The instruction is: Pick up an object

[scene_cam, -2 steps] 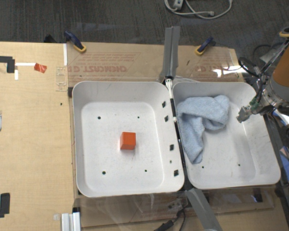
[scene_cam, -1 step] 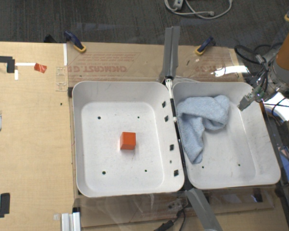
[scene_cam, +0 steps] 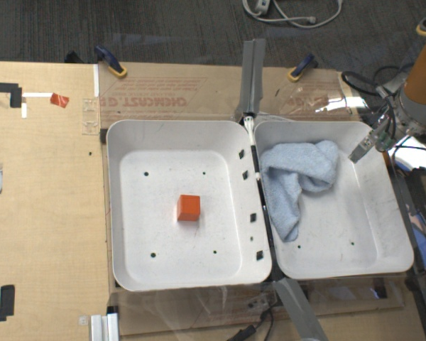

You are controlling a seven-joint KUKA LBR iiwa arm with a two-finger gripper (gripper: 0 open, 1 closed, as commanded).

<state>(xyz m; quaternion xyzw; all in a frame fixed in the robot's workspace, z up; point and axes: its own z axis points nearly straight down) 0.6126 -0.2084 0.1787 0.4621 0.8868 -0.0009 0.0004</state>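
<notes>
**Cube in the left bin, hand at the far right edge**

Cube first: I see an orange-red cube (scene_cam: 189, 208) lying on the floor of the left bin (scene_cam: 128, 190), a little left of that bin's centre and well apart from all four walls. It sits flat, with nothing touching it.

In the right bin (scene_cam: 373, 219) I see a light blue cloth (scene_cam: 298, 180), crumpled and folded over itself. It lies in the left half of that bin, bunched up at the far side and trailing towards the near side along the wall next to the divider. The rest of that bin's floor shows bare white.

From my seat, the arm (scene_cam: 417, 91) comes in at the far right of the scene, with its orange band near the top right corner. The hand (scene_cam: 369, 144) hangs over the far right corner of the right bin, to the right of the cloth and apart from it. I see a dark slanted finger there, but I cannot tell whether the hand is spread or closed, and I see nothing between its tips. It is well apart from the cube, with the divider between them.

The two bins stand side by side on the tabletop (scene_cam: 42, 190), whose bare brown surface stretches away to the left. Two clamps (scene_cam: 111, 60) grip the far edge of the board behind the bins.
</notes>
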